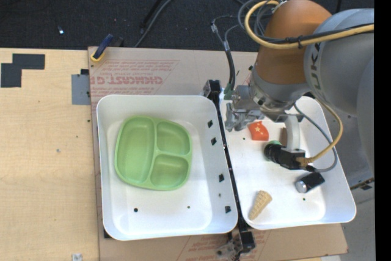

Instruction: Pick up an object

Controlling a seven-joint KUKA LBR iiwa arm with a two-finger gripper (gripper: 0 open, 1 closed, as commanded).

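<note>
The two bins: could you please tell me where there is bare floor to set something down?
In the left bin, a bare strip runs between the green plate and the near wall. In the right bin, the floor is free between the cone and the near right corner. Crowded at the far end, around the gripper and the red object.

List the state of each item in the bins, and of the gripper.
gripper: low at the right bin's left wall.
green divided plate: flat, right way up, in the left bin.
red object: on the right bin floor, beside the gripper.
cone: on its side, right bin.
small black and silver object: lying near right bin's right wall.
</note>
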